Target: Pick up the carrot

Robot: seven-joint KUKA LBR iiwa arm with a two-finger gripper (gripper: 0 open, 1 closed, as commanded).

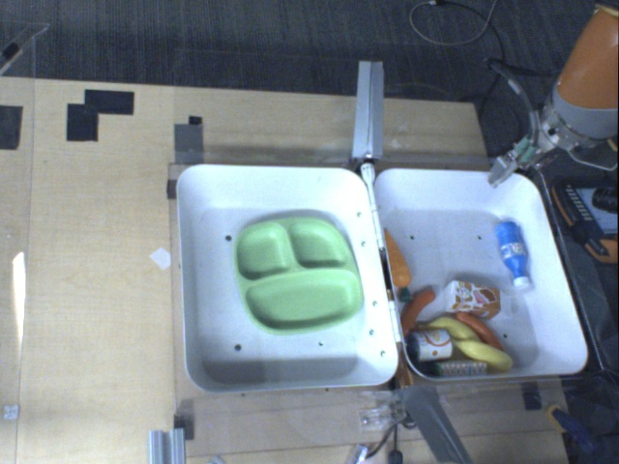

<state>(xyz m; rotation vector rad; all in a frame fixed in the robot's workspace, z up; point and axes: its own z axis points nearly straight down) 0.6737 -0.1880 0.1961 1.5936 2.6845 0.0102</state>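
Light wood bench w/ dark carpet floor behind, cable lying there.

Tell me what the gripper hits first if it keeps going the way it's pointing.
The gripper points down-left at the right bin's back right corner. It would probably meet that rim or the bare floor just inside first, though its height is unclear.

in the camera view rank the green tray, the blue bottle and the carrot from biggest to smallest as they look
1. Green tray, largest by far.
2-3. Blue bottle and carrot: alike; unranked.
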